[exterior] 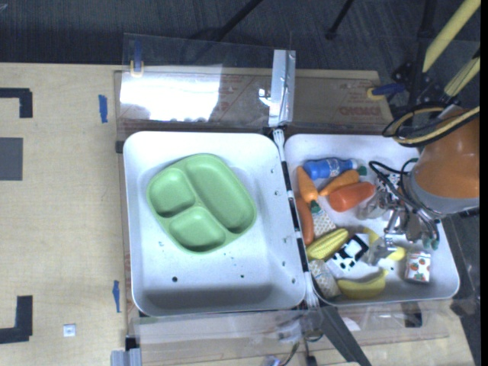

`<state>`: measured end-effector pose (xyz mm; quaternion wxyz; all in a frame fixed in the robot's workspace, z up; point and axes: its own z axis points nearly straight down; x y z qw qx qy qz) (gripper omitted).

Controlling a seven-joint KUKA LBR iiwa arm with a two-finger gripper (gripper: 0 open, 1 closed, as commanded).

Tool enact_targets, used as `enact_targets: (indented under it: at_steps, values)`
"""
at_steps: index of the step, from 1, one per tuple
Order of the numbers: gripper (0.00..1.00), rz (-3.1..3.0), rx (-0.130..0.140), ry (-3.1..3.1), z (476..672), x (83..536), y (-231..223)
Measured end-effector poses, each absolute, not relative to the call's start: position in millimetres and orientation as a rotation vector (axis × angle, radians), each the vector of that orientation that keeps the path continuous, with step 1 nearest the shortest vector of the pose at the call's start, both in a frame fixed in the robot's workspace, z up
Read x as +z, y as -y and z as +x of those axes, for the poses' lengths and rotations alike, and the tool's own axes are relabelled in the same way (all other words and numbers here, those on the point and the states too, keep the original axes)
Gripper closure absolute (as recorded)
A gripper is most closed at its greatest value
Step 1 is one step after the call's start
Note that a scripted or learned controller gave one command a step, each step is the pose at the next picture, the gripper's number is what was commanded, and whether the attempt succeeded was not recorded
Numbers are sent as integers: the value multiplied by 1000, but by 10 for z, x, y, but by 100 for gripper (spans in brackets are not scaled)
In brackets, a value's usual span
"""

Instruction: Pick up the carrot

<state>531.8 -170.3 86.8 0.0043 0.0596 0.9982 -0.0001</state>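
Crowding is the risk: the carrot (306, 204) lies along the right bin's (446, 280) left wall, touching a corn cob (327, 244), while the gripper (389, 239) hovers apart, nearer the banana (361, 284); finger state unclear.

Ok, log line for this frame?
gripper: over right bin | carrot: at bin's left wall, not held | green tray: left bin

Arm (450, 170) at right edge of frame: broad rounded orange band, grey collar beneath. Black cables loop over it, yellow-sheathed lines run to upper right corner. Gripper (387, 244) at lower right: bare silvery metal, slim parts, thin dark wires, small green and red specks.
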Motion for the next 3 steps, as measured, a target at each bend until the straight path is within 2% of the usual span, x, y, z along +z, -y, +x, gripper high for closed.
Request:
enact_targets:
  at_steps: [3]
  values:
    - [0, 187, 0, -3128, 5318, 868, 1703]
